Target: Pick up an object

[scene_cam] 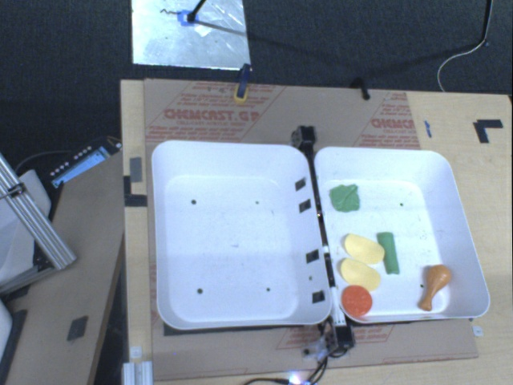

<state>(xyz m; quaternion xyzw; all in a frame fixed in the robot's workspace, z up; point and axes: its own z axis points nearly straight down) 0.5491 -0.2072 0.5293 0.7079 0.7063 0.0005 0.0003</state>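
Nearest my camera sits the red round piece (357, 299), at the front edge of the right bin (457, 184). I judge the pick not yet started: every object lies loose in that bin, nothing lifted. I cannot tell the pincer's state from here. Counting: two yellow pieces (364, 249) touching each other, one green leafy piece (345, 197) toward the back, one green stick (389, 253) just beside the yellows, one brown drumstick (434, 285) at the right. Six candidates. Beside it lies the left bin (172, 167).
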